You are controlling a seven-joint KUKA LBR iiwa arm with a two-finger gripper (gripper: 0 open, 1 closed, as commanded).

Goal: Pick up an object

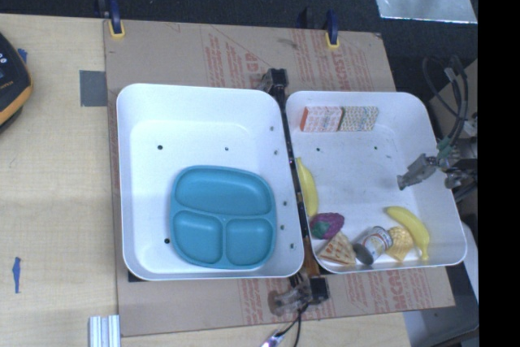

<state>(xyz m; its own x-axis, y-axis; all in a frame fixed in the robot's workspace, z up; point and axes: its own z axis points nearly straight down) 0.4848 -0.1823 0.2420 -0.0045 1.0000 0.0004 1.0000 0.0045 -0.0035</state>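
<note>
One fixed camera looks slantwise down on both bins (pixel 130 175).

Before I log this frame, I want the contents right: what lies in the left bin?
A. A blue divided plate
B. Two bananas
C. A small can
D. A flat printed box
A, the blue divided plate lies in the left bin, while the bananas, can and box sit in the right bin.

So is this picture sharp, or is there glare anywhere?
Camera view: fairly soft throughout; the small toys near the can blur together. The left bin is bright with a soft shadow along its upper wall. The gripper is dim and indistinct.
</note>
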